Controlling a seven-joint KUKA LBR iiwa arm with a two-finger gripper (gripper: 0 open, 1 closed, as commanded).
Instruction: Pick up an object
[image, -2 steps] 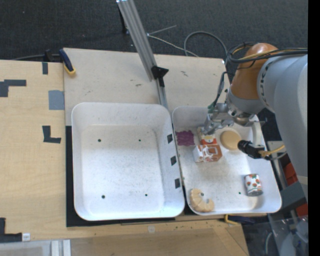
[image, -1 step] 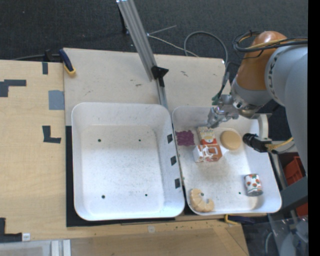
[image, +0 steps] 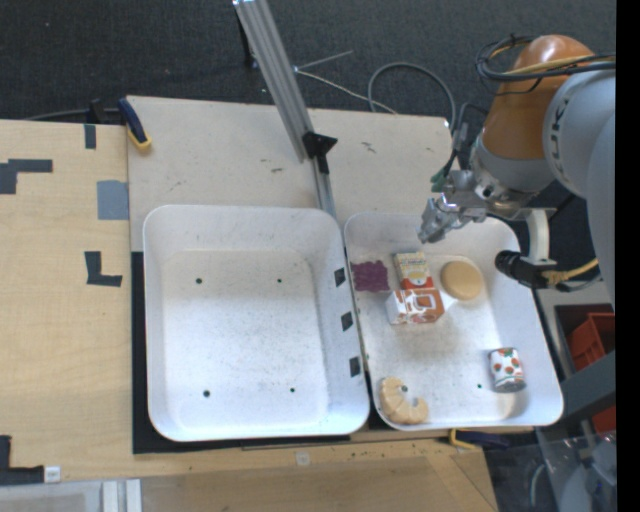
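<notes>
Carton (image: 416, 290) is lying in the right bin (image: 530, 395), between the purple piece (image: 369, 275) and the tan round (image: 463, 280). You are looking at the gripper (image: 434, 228) hanging just above the carton's far end, toward the bin's back rim. The carton's long axis is running away from it, toward the near rim. Whether it is spread or closed, you cannot tell.

robot lab | taped bench (image: 60, 300) | white bins (image: 240, 425) | loose cables (image: 400, 85)
</notes>
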